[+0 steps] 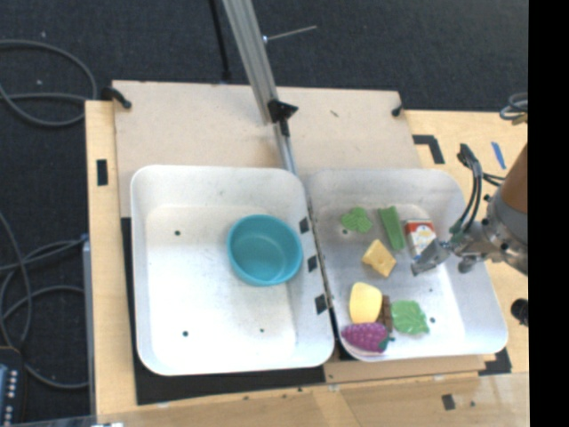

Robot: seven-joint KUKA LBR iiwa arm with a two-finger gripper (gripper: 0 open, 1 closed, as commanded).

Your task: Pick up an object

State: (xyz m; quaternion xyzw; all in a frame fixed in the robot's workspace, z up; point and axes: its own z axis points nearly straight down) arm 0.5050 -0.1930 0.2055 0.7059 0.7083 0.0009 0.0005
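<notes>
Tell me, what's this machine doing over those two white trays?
A robot arm reaches in from the right, its tool low over the right bin, beside a red and white can. That bin also holds green pieces, a yellow wedge, a yellow block and purple grapes. Nothing looks picked up yet. The left bin holds a blue bowl.

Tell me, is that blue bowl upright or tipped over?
Upright: the blue bowl shows its open mouth and inner floor, sitting in the left bin.

The arm [507, 212] reaches in from the right, its gripper [428, 258] low, nothing visibly between its fingers.
</notes>
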